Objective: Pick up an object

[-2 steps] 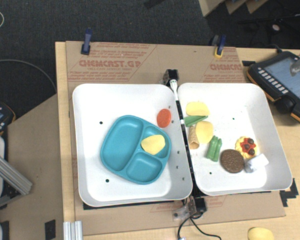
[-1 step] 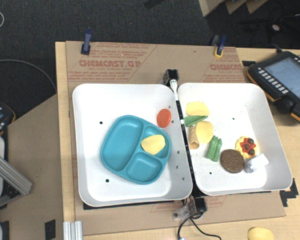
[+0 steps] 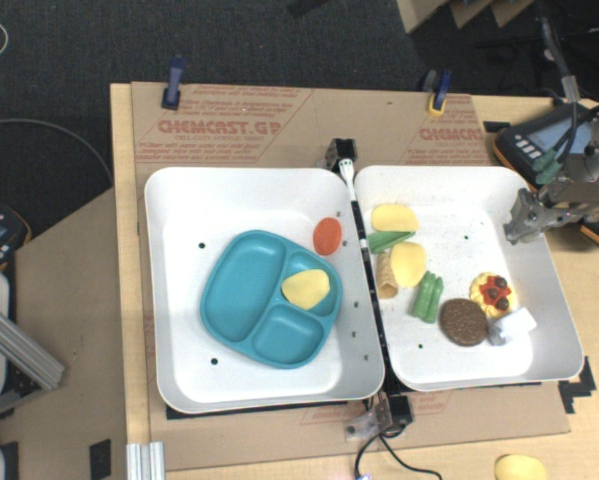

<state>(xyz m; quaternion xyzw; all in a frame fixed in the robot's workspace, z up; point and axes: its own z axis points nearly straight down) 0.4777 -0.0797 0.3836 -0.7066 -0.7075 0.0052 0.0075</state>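
Cardboard-topped bench (image 3: pixel 229 128) on dark carpet, two white bins side by side. Left bin (image 3: pixel 179 208): teal divided plate (image 3: pixel 241 303) with yellow piece (image 3: pixel 306 288) on it, orange-red ball (image 3: pixel 327 235) beside plate. Right bin (image 3: pixel 539 348): cluster of toy foods, among them green pepper (image 3: pixel 427 296), brown cookie (image 3: pixel 463 322) (several touching). Gripper (image 3: pixel 527 223) at right bin's right rim, nothing visibly held; open or closed, cannot tell. Step judged: approach, no pick yet. Next move calls for travel left over cluster, then descent onto one separable item.

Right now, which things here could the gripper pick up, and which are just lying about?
For the pick:
gripper
orange ball
yellow piece in the blue tray
green pepper
brown cookie

Lying about:
two clamps
cardboard sheet
yellow thing off the bench
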